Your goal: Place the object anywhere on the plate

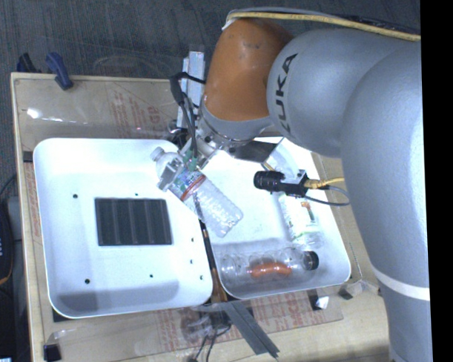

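The clear crushed plastic bottle [199,191] lies tilted across two white bins [57,219] on the tabletop [98,107]; fingers' state unclear.

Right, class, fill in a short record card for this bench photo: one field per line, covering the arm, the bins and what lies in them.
arm: grey with an orange band, reaching in from the right over the bins
claw: at the neck of the clear plastic bottle
bottle position: tilted, across the seam between the two bins
left bin: white, holds a dark ribbed rectangular plate
right bin: white, holds a second clear bottle along its near wall and a white tube
clamp: blue, at the bench's far left corner
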`<action>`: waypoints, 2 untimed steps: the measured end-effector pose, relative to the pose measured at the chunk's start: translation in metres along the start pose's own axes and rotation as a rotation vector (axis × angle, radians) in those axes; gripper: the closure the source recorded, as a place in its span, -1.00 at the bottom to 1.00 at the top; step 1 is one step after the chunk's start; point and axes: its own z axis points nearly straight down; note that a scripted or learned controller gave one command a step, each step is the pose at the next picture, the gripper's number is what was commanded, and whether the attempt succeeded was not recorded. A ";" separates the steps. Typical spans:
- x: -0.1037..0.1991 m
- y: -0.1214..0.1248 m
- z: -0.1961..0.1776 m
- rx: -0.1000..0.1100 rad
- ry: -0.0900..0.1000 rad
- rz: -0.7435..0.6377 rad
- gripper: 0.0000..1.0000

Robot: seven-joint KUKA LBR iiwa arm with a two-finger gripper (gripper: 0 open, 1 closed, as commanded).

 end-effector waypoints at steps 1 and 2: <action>0.000 0.000 0.000 0.000 0.000 0.000 -1.00; 0.031 -0.005 0.038 0.003 0.004 -0.342 -1.00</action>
